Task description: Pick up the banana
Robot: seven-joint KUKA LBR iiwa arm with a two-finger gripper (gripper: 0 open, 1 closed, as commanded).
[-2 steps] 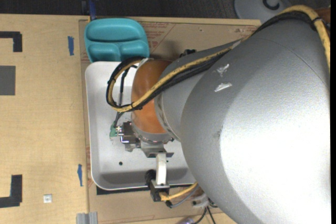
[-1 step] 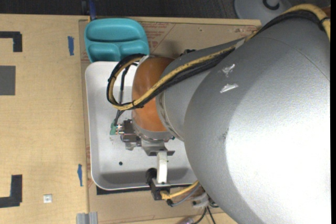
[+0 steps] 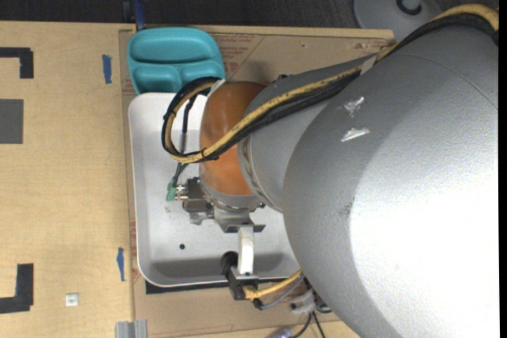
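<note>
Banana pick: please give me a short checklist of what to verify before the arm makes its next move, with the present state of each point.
1. Banana located: cannot tell. The arm covers most of the white bin.
2. Arm over the bin: ok. Its orange band and wrist sit above the bin.
3. Anything between the fingers: cannot tell. The gripper is hidden under the wrist.
4. Cables free: ok. The black and yellow cables loop beside the orange band without catching on the bin.
5. Teal tray out of the way: ok. It lies at the far end of the bin, apart from the wrist.
</note>
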